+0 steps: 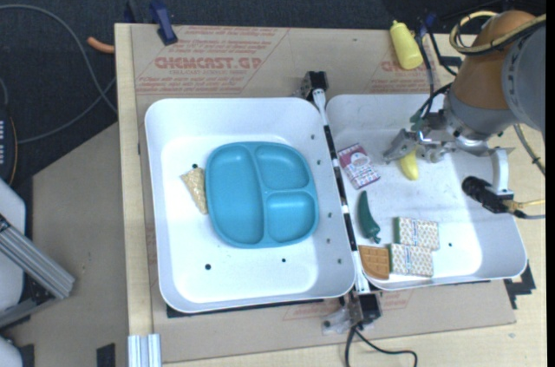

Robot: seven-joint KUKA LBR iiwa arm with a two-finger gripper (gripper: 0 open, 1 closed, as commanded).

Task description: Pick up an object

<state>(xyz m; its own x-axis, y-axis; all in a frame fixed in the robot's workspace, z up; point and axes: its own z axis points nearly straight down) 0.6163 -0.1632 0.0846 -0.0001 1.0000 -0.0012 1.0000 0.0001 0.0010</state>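
Yellow banana-shaped toy is what I am after, lying in the right bin near its back half, just beside the pink-printed packet to its left. My claw sits directly over the toy's upper end, metal tips pointing down and toward the left bin; whether they touch it I cannot tell. How wide the claw stands I cannot tell either (the wrist hardware blocks the gap from this slanted view).

By my reckoning this is the approach-and-descend step, with no grasp made: the toy lies flat on the bin floor, not lifted. Next I would need to settle the tips on either side of the toy's narrow body, close, then rise straight up.

My arm comes in from the right, the orange band high above the wrist, the last link bent downward over the bin's back portion. The green piece and cracker packets lie well apart, nearer the front.
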